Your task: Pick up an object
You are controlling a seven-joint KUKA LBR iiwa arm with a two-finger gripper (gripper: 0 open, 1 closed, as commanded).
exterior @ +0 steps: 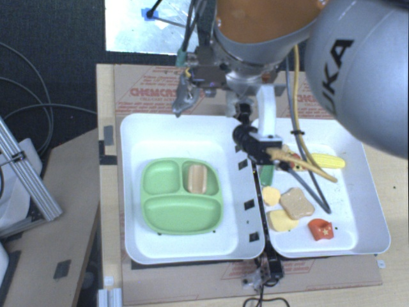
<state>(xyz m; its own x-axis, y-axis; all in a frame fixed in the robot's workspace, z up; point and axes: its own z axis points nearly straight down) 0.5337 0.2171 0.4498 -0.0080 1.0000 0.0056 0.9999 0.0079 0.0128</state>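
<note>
Hanging above the left bin's [167, 138] far rim, the gripper [183, 101] is seen, its hold not to be told, while a tan slice [197, 178] is lodged in the green plate's [182, 215] far right compartment.

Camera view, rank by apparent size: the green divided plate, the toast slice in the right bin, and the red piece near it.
Largest: green divided plate.
Then: toast slice.
Smallest: red piece, clearly smaller than the toast.
</note>
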